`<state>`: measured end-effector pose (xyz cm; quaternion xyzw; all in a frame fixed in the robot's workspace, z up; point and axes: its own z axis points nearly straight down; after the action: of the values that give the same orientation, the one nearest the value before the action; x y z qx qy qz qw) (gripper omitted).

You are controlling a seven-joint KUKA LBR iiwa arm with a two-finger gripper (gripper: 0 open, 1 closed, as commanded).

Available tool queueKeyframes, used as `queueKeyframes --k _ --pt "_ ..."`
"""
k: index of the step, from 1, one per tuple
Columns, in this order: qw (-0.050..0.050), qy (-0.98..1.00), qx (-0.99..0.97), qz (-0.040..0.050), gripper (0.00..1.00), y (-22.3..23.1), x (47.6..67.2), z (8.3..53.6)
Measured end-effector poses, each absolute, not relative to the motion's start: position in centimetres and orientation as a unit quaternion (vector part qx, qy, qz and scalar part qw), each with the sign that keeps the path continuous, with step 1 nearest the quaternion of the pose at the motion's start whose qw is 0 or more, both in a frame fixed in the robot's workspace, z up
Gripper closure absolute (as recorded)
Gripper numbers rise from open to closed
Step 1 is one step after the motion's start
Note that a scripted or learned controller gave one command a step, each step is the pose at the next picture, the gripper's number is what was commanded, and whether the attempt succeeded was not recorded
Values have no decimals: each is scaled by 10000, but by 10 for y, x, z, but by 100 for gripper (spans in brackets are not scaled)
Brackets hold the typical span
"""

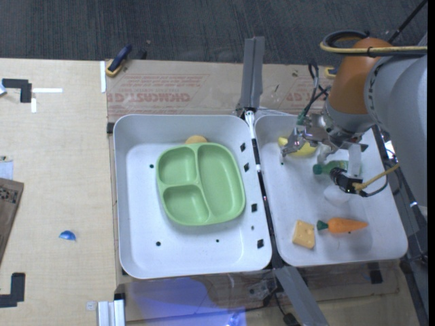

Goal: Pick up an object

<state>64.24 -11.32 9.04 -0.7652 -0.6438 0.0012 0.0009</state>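
Note:
In the right bin, an orange carrot with a green top lies near the front. A yellow cheese-like block lies just left of it. A yellow object sits at the bin's back, partly covered by my gripper, which is low over it at the end of the grey and orange arm. A small teal piece lies just in front of the gripper. Nothing is visibly lifted.
The left bin holds a green divided plate, with a small yellow object peeking out behind it. A grey divider post stands between the bins at the back. Cables hang beside the wrist.

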Motion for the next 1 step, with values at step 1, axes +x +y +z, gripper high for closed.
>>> queueKeyframes --k 1 --pt "58 -5405 -8413 64 0 -115 655 88"
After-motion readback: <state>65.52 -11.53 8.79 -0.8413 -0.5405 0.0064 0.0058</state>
